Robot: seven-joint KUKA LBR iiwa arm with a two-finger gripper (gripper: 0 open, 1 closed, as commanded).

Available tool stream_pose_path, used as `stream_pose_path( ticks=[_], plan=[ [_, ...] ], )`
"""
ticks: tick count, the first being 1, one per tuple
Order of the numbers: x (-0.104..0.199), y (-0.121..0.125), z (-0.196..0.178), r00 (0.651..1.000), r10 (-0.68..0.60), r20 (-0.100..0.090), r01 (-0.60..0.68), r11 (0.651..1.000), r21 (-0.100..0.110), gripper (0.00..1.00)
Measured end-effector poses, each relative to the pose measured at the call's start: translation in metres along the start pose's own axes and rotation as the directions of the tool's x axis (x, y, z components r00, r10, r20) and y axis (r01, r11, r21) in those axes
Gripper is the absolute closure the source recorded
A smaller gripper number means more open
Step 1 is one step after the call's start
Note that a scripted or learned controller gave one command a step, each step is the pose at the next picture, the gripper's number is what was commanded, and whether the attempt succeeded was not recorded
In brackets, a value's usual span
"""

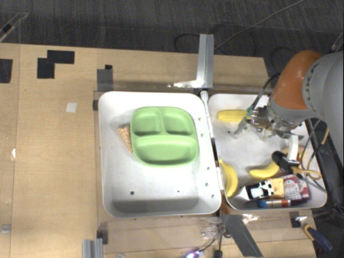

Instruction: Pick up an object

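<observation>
Hand [252, 123] low in right bin [320, 200], beside a banana [231, 115]; finger state impossible to tell. Nothing picked yet, apparently; grasp and lift left.

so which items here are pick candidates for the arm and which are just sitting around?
Pick candidates, right bin:
- banana nearest the gripper, at the far wall
- banana by the left wall
- banana mid-bin
- carton with a cow print
- marker pen

Lying about, left bin:
- green divided plate
- tan item tucked under its left edge
</observation>
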State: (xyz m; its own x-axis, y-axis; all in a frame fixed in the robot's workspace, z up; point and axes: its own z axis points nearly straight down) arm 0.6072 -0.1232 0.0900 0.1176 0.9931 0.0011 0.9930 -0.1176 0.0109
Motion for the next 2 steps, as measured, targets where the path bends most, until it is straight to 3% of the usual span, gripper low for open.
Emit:
stream_pose_path(
  ticks=[1, 2],
  plan=[
    [0.022, 0.048, 0.001, 0.999, -0.050, 0.004, 0.050, 0.998, 0.027, 0.00],
    [-0.020, -0.018, -0.001, 0.999, 0.050, 0.002, -0.050, 0.999, -0.001, 0.00]
  ],
)
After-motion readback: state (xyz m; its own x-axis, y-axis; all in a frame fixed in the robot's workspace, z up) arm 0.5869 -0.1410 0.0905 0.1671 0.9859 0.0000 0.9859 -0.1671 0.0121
